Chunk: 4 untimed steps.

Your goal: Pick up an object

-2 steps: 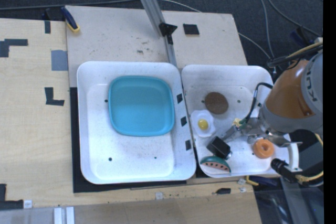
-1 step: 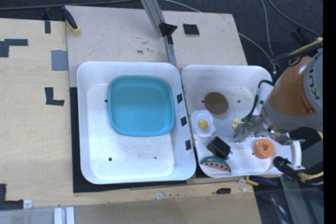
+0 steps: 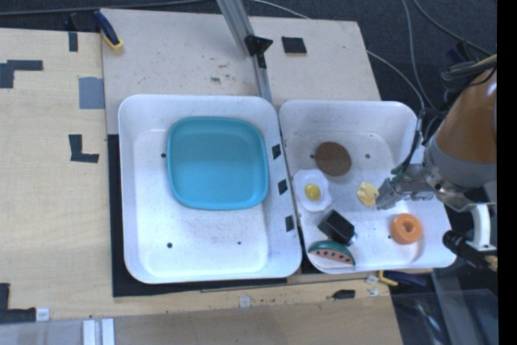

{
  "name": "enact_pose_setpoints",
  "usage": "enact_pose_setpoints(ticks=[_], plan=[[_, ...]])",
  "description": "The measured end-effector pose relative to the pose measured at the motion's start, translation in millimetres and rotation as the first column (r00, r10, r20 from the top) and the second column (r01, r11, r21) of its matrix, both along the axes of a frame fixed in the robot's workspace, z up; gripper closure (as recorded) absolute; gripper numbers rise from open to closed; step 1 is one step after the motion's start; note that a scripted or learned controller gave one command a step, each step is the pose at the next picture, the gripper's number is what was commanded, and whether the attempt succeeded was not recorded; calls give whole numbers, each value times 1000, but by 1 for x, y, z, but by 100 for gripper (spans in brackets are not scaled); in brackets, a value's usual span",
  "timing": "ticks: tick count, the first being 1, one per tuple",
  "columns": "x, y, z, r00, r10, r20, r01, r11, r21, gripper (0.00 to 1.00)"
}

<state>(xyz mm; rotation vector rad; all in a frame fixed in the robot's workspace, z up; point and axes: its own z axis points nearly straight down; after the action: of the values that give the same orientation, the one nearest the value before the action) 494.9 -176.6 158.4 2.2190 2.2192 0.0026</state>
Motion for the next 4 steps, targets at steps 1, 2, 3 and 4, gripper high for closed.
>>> enact_pose_setpoints(ticks=[1,2,3,4], plan=[[0,1,62,1000,1,0,-1,1000,0,100],[0,1,64,1000,0,-4,0,1000,1,100],[3,61,58,1000,4,-4,-4,1000,2,100],[3,111,70,1000,4,-4,-4,1000,2,100]])
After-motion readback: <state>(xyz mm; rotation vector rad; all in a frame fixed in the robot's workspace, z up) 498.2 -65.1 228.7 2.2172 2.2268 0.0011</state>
